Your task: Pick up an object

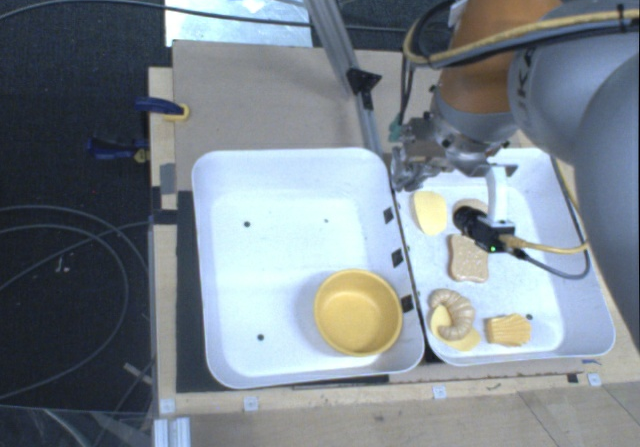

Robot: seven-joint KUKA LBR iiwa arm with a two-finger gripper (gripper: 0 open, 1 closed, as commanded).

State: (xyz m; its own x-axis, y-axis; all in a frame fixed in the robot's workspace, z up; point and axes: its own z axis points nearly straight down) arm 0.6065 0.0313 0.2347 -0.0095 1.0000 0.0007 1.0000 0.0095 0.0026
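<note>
Yellow bowl (358, 311), white bins (230, 225), tan toast slice (467, 259), pale yellow wedge (430, 212), orange-banded grey arm (560, 55)

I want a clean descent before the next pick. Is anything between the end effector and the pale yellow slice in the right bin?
Nothing visible: the end effector hangs just above the pale yellow slice, with bare right bin floor between them.
</note>
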